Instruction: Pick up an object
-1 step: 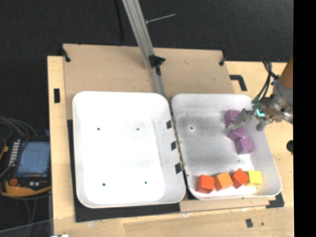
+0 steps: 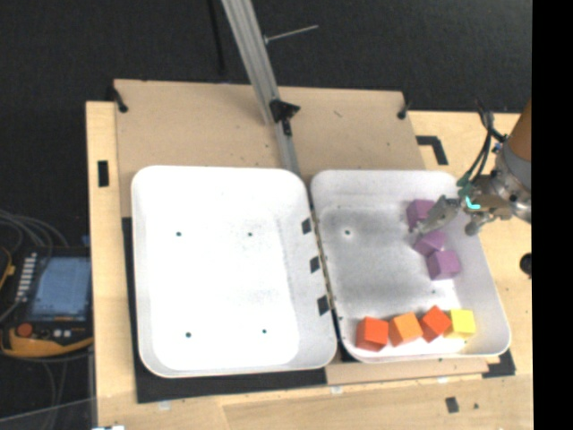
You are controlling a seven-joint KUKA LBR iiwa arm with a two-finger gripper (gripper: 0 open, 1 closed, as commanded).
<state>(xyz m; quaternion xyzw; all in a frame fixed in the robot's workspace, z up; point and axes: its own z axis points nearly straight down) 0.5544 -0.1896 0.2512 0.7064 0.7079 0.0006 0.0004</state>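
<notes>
My gripper [image 2: 448, 226] hangs over the upper right part of the right bin [image 2: 358, 195], reaching in from the right edge. Its two fingers are spread apart, open, with nothing held between them. One grey finger [image 2: 435, 214] lies across a cluster of three purple blocks: one [image 2: 418, 210] just left of the finger, one [image 2: 432, 241] under the fingertip, and one [image 2: 444, 263] lower down. Whether the finger touches them I cannot tell. Along the bin's front wall sit a red-orange block [image 2: 372, 332], an orange block [image 2: 405, 328], a red block [image 2: 436, 322] and a yellow block [image 2: 463, 321].
The left bin [image 2: 219, 267] sits beside the right one. A slanted metal post [image 2: 260, 61] rises behind the bins. A handheld control unit [image 2: 54, 289] with cables lies off the bench at the left.
</notes>
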